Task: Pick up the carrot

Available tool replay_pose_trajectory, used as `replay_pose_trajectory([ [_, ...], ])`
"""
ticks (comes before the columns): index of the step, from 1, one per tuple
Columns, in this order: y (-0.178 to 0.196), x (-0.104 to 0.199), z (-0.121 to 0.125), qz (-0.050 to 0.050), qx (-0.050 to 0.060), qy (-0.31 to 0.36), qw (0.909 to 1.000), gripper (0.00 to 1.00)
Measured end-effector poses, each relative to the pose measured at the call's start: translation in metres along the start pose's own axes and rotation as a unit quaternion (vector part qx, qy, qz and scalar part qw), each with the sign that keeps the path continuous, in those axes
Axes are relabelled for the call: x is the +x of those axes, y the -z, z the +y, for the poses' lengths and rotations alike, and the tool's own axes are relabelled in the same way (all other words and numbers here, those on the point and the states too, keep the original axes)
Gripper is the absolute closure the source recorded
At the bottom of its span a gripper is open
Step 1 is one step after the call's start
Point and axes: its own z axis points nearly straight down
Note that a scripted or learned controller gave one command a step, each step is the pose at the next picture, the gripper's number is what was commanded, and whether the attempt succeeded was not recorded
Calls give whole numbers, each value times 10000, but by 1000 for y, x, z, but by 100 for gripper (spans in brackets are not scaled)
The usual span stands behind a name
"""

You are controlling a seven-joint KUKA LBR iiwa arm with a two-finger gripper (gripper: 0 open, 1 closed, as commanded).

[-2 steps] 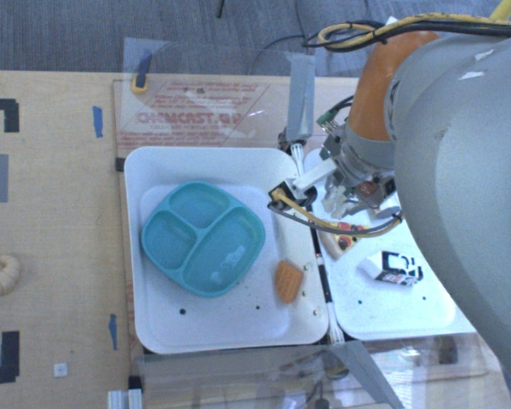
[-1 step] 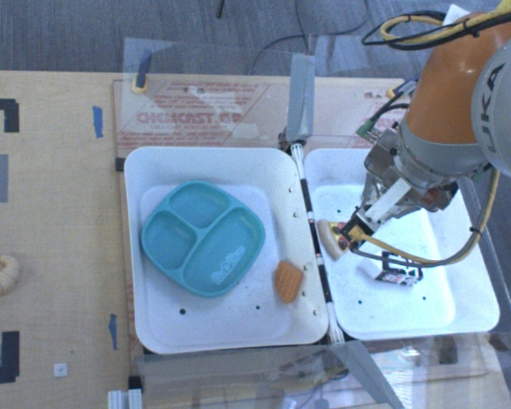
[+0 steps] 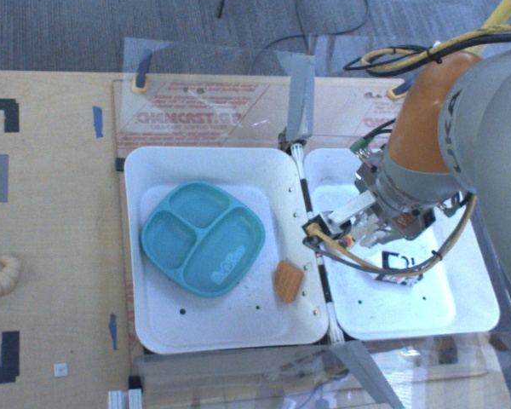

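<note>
- Carrot (image 3: 288, 280) lying in left bin (image 3: 153, 313), near its right wall, beside teal plate (image 3: 203, 238).
- Tool (image 3: 324, 228) above the divider between bins; finger state impossible to tell.

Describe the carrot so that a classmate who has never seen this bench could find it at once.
Start at the left white bin, which holds a teal divided plate. Look to the plate's lower right, near the wall between the bins. The carrot is the small orange chunk lying there.

Orange carrot (image 3: 288, 280), teal plate (image 3: 203, 239) (three compartments), white bins (image 3: 153, 313); arm's band (image 3: 430, 113) seemingly orange.
</note>
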Motion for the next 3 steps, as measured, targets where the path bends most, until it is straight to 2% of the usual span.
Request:
replay_pose_trajectory([
  [1,-24,-9,-5,0,6,-1839,9829,100],
  [2,-13,-59,17,1,8,-1784,9840,100],
  [3,-22,-29,-29,0,9,-1828,9831,100],
])
